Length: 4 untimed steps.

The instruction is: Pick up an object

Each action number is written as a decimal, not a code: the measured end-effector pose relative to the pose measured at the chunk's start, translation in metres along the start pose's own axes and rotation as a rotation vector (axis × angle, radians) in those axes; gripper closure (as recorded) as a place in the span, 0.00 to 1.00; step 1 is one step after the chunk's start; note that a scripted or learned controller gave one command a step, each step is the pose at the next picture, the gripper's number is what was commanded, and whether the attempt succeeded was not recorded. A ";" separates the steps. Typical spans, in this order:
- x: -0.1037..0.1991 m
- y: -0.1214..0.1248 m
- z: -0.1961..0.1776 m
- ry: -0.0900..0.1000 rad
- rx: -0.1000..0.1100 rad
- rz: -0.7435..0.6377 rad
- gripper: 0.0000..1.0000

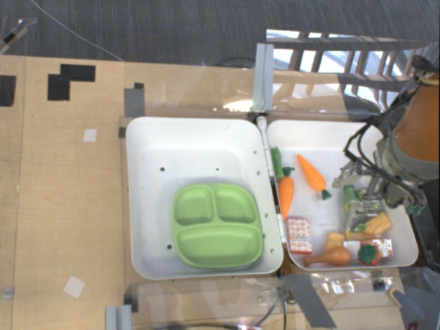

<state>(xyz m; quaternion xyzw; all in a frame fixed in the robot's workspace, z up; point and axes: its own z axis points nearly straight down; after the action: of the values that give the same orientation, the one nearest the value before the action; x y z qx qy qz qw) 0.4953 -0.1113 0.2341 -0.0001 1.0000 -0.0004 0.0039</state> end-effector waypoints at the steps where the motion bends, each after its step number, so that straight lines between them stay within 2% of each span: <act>1: -0.032 0.018 0.128 -0.016 0.003 -0.021 0.00; 2: -0.107 0.026 0.136 -0.018 0.004 -0.055 0.00; 3: -0.110 0.027 0.122 -0.028 0.006 -0.061 1.00; 4: -0.171 0.045 0.042 -0.014 -0.001 -0.030 1.00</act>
<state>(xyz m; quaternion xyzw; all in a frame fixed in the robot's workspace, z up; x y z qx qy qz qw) 0.6662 -0.0662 0.1934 -0.0150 0.9998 -0.0001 0.0108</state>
